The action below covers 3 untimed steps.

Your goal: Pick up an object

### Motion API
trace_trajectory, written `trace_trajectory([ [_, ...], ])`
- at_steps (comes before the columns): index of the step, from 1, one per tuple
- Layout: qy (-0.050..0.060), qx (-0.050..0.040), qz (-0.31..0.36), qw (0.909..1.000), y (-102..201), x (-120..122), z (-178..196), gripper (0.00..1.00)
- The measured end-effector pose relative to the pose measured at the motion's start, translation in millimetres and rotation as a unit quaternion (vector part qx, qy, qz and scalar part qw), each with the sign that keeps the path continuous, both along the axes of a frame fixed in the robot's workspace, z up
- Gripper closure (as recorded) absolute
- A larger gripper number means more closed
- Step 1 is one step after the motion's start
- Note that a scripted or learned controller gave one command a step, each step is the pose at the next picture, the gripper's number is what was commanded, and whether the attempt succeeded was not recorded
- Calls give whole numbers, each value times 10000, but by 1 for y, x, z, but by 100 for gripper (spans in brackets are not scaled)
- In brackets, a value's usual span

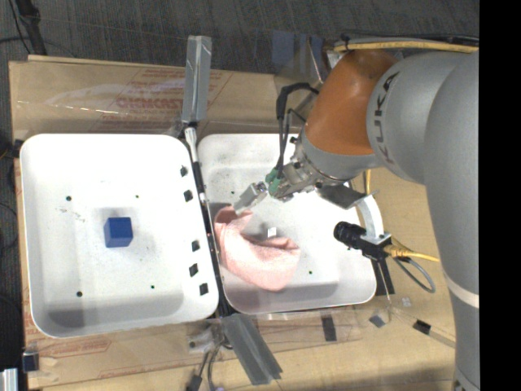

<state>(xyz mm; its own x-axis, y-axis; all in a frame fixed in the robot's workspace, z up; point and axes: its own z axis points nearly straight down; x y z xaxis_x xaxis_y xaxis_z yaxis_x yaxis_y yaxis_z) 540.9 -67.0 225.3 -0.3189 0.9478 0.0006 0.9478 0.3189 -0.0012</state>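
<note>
At the near edge of the bench [407,300] stand two white bins side by side. In the right bin [358,287], against its near-left corner and touching the wall shared with the left bin, lies a pink cloth [252,255], soft and rumpled, spreading toward the bin's middle. On top of the cloth sits a small pale piece, too small to identify. The left bin [49,218] holds a blue cube [119,231] on its floor, left of centre and well apart from every wall. Farther back in the right bin, the end effector [248,195] hangs low just above the far-left edge of the cloth, near the dividing wall, reaching in from the grey arm [423,112] with its orange band [346,108] at the bench's right side. Whether its fingers are spread or pressed together cannot be told, since the tip is small and blurred, and nothing can be seen between them. Judged from this, the task is in its early part: the arm is placed over the cloth, the likely target, but no grasp is shown and no object is raised. Closing on the cloth and lifting it clear of the bin floor remain. The cloth may slip or bunch when pinched at its edge.
</note>
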Motion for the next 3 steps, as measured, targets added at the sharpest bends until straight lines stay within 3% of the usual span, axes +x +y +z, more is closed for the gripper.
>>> trace_trajectory([
  [1,25,2,-177,9998,-45,0,-87,0],
  [2,18,8,14,10000,-68,16,-134,0],
  [3,9,7,64,10000,-83,-10,-134,0],
])
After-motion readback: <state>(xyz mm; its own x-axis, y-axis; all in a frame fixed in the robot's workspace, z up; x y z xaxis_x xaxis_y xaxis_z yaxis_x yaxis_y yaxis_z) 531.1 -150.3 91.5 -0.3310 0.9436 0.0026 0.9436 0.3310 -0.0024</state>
